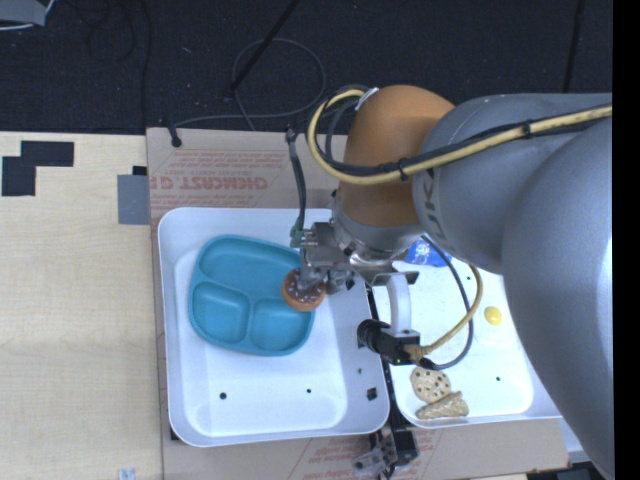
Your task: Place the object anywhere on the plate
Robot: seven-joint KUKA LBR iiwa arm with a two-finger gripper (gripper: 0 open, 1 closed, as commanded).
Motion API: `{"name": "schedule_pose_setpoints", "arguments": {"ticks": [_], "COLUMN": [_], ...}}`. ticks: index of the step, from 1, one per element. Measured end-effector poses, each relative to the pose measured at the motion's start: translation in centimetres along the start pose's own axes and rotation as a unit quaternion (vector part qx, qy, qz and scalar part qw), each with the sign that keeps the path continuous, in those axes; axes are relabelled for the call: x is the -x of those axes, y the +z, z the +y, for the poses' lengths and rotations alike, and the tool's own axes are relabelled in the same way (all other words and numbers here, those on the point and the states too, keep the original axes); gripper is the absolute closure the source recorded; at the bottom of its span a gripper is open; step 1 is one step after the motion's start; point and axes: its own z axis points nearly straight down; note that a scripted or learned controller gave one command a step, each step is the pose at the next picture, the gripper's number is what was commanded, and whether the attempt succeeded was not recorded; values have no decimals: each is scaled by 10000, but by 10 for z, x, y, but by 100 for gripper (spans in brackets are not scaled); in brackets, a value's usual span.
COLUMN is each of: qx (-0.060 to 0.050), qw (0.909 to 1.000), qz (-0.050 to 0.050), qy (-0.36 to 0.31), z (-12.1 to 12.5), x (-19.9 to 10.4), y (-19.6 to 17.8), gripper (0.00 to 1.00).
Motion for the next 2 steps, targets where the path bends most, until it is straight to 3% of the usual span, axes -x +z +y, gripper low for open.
{"name": "schedule_pose_setpoints", "arguments": {"ticks": [1, 2], "qx": [10, 8], "qw": [10000, 10000], "qz": [-8, -10], "qy": [22, 24], "z": [4, 4], "x": [0, 0], "y": [-1, -1], "gripper": [100, 0]}}
